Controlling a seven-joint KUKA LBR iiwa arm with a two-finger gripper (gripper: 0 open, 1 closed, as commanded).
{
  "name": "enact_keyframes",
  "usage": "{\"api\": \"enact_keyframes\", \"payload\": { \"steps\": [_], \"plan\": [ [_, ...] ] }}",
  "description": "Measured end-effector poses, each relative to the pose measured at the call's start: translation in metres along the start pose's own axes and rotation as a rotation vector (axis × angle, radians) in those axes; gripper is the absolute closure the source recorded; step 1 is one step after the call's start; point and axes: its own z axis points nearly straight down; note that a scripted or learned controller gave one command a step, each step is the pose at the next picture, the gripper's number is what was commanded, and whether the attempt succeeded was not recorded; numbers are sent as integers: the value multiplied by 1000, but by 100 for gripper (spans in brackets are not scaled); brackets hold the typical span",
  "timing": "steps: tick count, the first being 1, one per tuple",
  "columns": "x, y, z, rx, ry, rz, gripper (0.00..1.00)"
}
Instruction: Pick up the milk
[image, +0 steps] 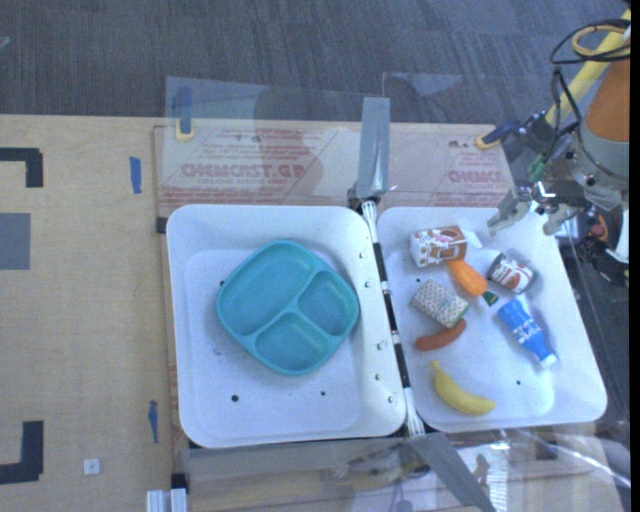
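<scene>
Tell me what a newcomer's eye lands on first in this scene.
The teal divided plate stands out first, lying alone in the left bin. Next come the small items clustered in the right bin: a milk carton near the back, a yellow banana at the front, a blue bottle to their right. The gripper hovers over that bin's back right corner.

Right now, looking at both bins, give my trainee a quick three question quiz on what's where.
1. True or false: the teal divided plate lies in the left bin.
2. Which item sits nearest the right bin's front edge: A, milk carton; B, banana; C, blue bottle?
3. Fill in: the gripper hovers over the right bin's far ____ corner.

Key: 1 true. 2 B. 3 right.
</scene>
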Motion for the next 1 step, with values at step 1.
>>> {"api": "enact_keyframes", "payload": {
  "steps": [1],
  "plan": [
    [-50,-50,67,0,-1,85,0]
  ]
}}
